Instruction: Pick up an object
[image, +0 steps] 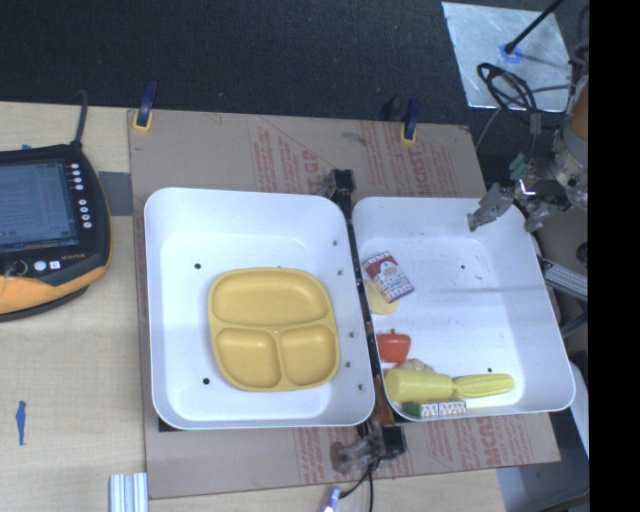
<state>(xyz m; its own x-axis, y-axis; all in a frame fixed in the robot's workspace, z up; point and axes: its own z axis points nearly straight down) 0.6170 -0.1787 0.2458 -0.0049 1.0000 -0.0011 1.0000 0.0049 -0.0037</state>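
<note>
From my remote station I see the hand (497, 208) at the upper right, over the far right rim of the right bin (500, 300). I cannot tell its state, and nothing is visibly held.

The left bin (180, 240) contains one yellow divided tray (272, 327) with three compartments, lying flat near the bin's centre.

The right bin contains the pickable items, all grouped along its left and near sides:
- a small red-and-white packet (388, 276), lying tilted near the left wall; its printing is too small to read;
- a pale yellow piece (376, 297), partly under the packet;
- a red toy pepper (394, 346), just below these;
- a yellow corn cob (484, 384), lying lengthwise by the near wall, touching a yellow-green item (418, 384) on its left;
- a small white strip (442, 408) with unreadable marks at the near rim.

On the counter (60, 400) to the left rests a teach pendant (45, 230); its screen text is illegible. The cardboard sheet (250, 140) under the bins carries faint red printing that I cannot read.
</note>
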